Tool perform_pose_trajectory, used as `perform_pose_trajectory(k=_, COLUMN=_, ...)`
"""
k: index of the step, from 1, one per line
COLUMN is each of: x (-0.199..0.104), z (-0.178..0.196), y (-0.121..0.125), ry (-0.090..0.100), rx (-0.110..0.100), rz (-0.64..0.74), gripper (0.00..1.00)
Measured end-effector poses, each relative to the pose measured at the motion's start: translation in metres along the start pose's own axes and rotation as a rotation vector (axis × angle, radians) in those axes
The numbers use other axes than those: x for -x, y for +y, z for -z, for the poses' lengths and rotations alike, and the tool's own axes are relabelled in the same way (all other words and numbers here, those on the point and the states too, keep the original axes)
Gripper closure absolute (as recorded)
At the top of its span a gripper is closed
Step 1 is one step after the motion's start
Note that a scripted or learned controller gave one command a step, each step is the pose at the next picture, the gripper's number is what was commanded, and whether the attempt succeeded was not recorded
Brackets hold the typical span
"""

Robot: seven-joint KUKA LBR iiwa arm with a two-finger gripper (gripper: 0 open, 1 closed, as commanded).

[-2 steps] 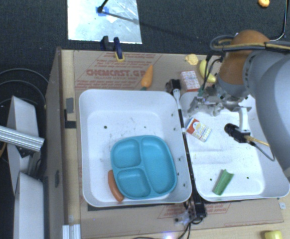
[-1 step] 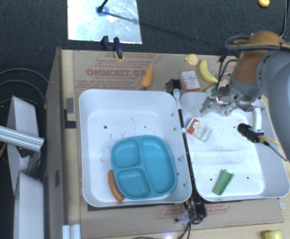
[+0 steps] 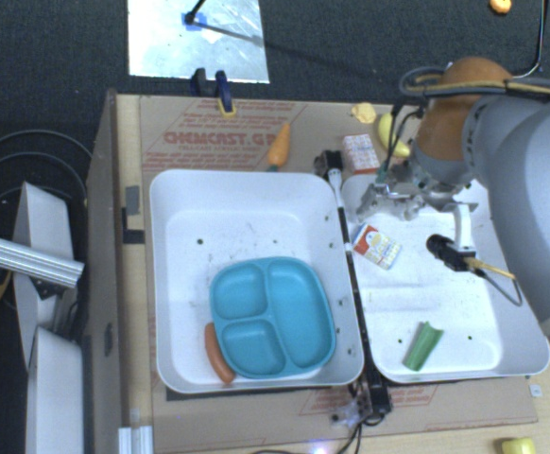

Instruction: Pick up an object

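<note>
The right bin [image 3: 464, 367] holds a small white, red and yellow packet [image 3: 377, 246] near its left wall and a green stick-shaped piece [image 3: 422, 345] toward the front. My gripper [image 3: 386, 200] hangs over the back left corner of this bin, just above and behind the packet. I see nothing held by it. The left bin [image 3: 176, 253] holds a blue divided plate [image 3: 271, 316], with an orange sausage [image 3: 218, 352] lying along the plate's front left edge.
On the cardboard behind the bins lie an orange carrot [image 3: 280, 145], a small printed box [image 3: 360, 151] and yellow pieces [image 3: 365, 113]. The grey arm [image 3: 530, 216] covers the right bin's back right part. A blue clamp [image 3: 220, 84] grips the cardboard's far edge.
</note>
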State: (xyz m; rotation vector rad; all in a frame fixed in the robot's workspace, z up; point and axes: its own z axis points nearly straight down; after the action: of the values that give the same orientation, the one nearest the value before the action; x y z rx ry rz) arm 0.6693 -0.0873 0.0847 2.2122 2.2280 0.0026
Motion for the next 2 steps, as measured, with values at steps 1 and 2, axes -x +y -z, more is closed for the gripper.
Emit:
perform_pose_trajectory(k=1, x=0.050, z=0.000, y=-0.009, ry=-0.002, rx=0.000, rz=-0.009, gripper=0.00)
perform_pose_trajectory(k=2, x=0.006, z=0.000, y=0.000, ry=0.000, rx=0.001, rz=0.000, gripper=0.00)
